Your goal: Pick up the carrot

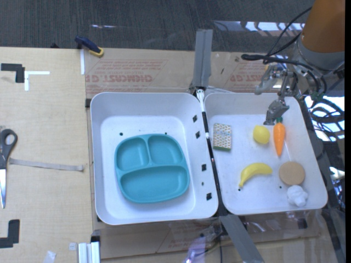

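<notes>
- In the camera view, the gripper (277, 113) hangs over the far part of the right bin (241, 196), under the grey wrist and the orange band of the arm (323, 21), which enters from the right upper corner.
- The lower end of the gripper is a small grey piece, and it sits directly at the top end of the carrot (279, 137). It seems to touch the carrot there, but the view from above is too poor to be sure of contact.
- Whether the end effector is spread or closed cannot be told, because it appears as one dark grey block, and the carrot is not visibly between two parts of it.
- The carrot lies in the right bin, close to its right wall, with the thick end toward the gripper and the thin tip pointing to the near side.
- Just beside the carrot on its left lies a yellow lemon (261, 135), and further left a small green sponge (222, 136).
- Nearer to the viewer are a banana (254, 173), a round tan disc (292, 173) under the tip of the carrot, and a white crumpled object (297, 195) in the near right corner.
- The left bin (104, 119) holds a blue divided plate (152, 167).
- On the bench at the left edge lie scissors (5, 158).
</notes>
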You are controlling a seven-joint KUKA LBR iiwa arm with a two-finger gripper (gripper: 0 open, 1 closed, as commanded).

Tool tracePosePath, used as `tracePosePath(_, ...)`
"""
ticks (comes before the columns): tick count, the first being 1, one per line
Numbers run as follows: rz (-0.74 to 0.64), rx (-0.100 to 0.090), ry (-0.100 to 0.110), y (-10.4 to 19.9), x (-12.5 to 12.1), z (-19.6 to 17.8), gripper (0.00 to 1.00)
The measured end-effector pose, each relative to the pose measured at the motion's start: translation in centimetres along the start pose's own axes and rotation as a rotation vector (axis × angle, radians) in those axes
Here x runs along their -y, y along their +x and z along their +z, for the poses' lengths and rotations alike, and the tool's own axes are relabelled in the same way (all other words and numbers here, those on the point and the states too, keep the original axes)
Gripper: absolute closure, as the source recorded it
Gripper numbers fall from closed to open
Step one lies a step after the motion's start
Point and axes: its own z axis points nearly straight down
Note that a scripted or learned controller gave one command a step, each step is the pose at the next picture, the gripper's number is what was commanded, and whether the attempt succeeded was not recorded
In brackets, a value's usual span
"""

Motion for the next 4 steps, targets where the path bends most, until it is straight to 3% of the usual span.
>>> tracePosePath(1, 0.080, 0.001, 0.000, 4.1, 7.2, 4.4, 0.00)
tracePosePath(2, 0.061, 0.003, 0.001, -0.1, 11.0, 17.7, 0.00)
tracePosePath(3, 0.056, 0.010, 0.003, -0.3, 10.9, 16.5, 1.00)
tracePosePath(4, 0.176, 0.002, 0.000, 1.2, 5.3, 9.8, 1.00)
